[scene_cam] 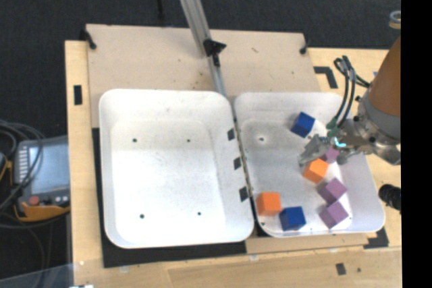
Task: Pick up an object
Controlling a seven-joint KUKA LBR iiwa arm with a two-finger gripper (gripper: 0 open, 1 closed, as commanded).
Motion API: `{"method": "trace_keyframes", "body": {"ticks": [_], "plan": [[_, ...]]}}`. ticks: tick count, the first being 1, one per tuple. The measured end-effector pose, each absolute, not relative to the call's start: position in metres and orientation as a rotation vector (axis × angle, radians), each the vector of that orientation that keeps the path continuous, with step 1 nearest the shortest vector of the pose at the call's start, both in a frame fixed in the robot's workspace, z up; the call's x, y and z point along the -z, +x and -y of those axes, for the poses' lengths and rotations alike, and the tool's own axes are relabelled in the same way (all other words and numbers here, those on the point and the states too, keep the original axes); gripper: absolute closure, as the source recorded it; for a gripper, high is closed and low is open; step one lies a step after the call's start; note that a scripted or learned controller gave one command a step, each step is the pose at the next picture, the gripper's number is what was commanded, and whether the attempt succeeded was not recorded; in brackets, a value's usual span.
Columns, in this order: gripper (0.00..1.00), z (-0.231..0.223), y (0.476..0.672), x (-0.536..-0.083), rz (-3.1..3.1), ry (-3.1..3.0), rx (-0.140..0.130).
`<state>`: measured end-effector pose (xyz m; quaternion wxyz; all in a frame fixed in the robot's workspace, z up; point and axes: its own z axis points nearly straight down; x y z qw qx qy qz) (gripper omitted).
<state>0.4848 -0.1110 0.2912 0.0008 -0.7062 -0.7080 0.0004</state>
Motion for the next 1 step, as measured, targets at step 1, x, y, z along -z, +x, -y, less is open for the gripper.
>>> {"method": "trace_keyframes", "body": {"ticks": [1], "plan": [[0.0,0.1113,0.4853,-0.2931,2.222,-2.224,0.003]]}}
